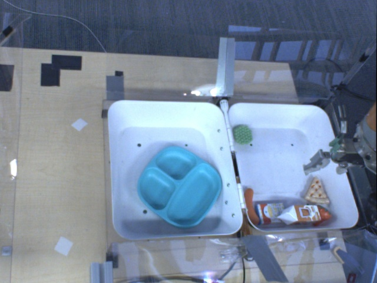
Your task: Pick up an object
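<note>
At the near edge of the right bin [277,114] an orange pouch [288,213] lies along the front wall, with a small triangular wafer piece [316,191] just behind it toward the right. Just above the wafer, the gripper [327,161] reaches in from the right, its jaws spread apart with nothing between them, so no object is picked yet; approach, closing and lifting all seem left to do. Farther back, a green ball [242,134] sits by the dividing wall. The left bin [126,125] holds a blue divided plate [179,186]. Beyond lies the pale bench [53,134].
</note>
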